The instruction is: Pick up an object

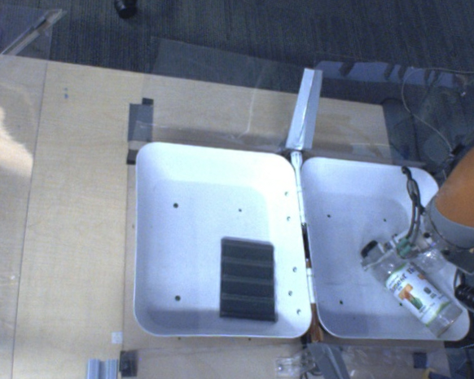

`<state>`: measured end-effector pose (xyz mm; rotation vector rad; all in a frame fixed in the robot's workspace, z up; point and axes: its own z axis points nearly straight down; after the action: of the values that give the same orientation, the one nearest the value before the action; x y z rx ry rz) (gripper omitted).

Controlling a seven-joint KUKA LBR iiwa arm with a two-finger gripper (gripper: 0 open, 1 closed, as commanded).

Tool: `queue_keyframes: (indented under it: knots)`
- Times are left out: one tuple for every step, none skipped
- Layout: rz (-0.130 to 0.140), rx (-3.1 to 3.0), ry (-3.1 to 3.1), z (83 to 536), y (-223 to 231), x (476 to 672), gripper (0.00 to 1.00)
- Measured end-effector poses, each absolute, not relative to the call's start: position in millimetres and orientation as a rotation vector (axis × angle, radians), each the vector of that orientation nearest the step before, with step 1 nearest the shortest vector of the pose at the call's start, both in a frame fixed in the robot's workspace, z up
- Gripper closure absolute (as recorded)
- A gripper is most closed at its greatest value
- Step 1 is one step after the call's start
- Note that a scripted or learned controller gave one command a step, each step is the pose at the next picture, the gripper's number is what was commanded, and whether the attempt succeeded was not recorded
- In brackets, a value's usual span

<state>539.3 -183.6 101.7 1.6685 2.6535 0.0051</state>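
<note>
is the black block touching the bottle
Apart. The camera view shows the black block in the left bin and the bottle in the right bin, the bins' walls between them.

White bottle (418,294) with green-orange label, on its side, right bin's near right corner

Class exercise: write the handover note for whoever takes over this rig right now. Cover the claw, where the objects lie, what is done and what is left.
Claw: low in the right white bin, at the upper end of the clear plastic bottle with the green, white and orange label. Whether it grips the bottle cannot be told.
Objects: the bottle lies on its side in the right bin's lower right part. A black ribbed rectangular block lies flat in the left white bin, low and right of centre.
Done: the arm is at the bottle.
Left: confirm a grip and lift.
</note>
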Motion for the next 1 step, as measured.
queue_keyframes:
  knots:
    - [0.004,1.887,2.507,123.1,-159.8,515.4,0.0]
